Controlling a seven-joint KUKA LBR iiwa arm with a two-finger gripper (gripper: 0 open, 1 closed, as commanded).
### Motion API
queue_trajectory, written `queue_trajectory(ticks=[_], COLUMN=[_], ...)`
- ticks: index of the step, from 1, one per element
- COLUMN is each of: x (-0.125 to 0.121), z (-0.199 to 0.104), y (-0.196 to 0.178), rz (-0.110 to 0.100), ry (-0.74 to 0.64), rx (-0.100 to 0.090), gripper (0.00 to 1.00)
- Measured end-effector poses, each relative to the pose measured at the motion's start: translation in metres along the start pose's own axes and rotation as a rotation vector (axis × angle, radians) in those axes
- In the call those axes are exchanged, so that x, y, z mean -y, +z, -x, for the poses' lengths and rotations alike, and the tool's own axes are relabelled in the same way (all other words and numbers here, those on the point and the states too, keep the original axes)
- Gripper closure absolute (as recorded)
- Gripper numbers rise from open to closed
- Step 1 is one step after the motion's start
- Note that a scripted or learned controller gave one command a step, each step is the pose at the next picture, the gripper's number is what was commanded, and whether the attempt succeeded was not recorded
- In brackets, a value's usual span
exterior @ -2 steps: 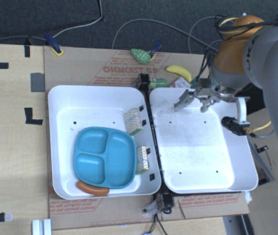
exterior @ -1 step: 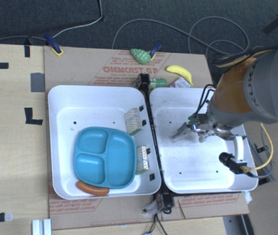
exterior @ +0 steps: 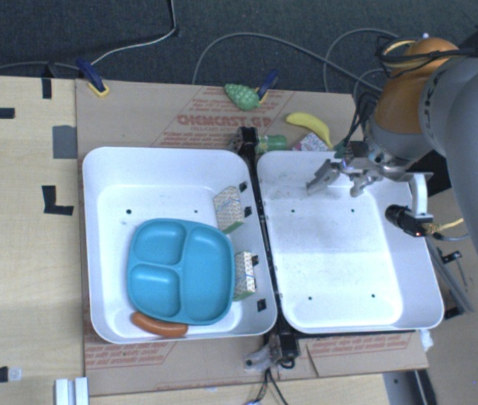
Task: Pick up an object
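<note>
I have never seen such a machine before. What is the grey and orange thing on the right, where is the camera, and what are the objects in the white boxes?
The grey and orange thing is a robot arm. Its gripper, the two-finger part that grasps, hangs open over the right bin and holds nothing. One camera looks down on the bench at a slant. The left bin contains a blue divided plate, an orange sausage-shaped toy and two small patterned pieces beside the plate. Behind the bins, on the cardboard, lie a yellow banana and a green object.

Dark grey carpet floor (exterior: 70,15) at top, pale wood bench (exterior: 19,251), brown cardboard sheet (exterior: 188,116) under bins
</note>
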State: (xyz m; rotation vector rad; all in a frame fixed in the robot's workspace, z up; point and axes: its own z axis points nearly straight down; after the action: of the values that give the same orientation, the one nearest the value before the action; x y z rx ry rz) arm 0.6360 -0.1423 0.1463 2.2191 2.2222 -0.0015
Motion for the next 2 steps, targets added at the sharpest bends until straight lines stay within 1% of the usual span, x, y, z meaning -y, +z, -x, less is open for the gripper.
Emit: queue_trajectory(ticks=[1,2], x=[0.083,0.019], z=[-0.059,-0.075], y=[-0.038,-0.038], rz=[-0.002,-0.001], ry=[-0.001,0.0], rx=[-0.002,-0.002], gripper=[0.0,0.0])
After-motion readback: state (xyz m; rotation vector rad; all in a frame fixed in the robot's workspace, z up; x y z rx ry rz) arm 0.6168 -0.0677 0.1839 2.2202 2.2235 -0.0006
